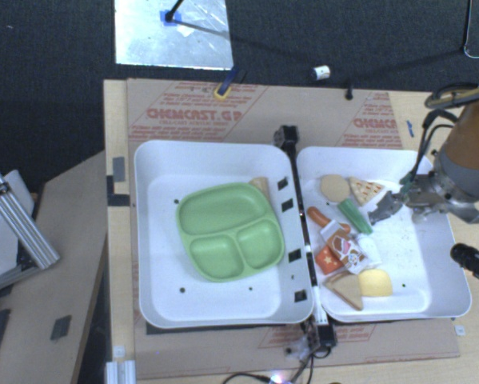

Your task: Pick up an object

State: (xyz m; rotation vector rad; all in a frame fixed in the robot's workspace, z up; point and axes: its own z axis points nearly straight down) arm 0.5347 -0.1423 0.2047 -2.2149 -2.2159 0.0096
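Camera view has my arm reaching in from the right over the right bin (455, 294), with my gripper (381, 208) low above the bin floor; whether it is released or clenched I cannot tell, and nothing shows as being held. Just off my tip toward the divider lies a green stick (354, 215), slanted, near enough that it may be touching me, though I cannot be sure. Beyond it on that same side is an orange sausage-like piece (319, 217), and up and away from me sit a round tan cookie (333, 187) and a pizza slice (369, 190), side by side. Nearer the front wall and below me are a crinkly snack packet (343, 249), a brown wedge (347, 292) and a yellow lump (375, 282). Far past the divider, well apart from me, the left bin (155, 238) bears a green divided plate (229, 230). I judge this to be the approach, with no object picked yet. The green stick looks the likeliest target; the next move calls for centring over it, turning to straddle its narrow width, descending, closing and lifting straight up without dragging the neighbours.
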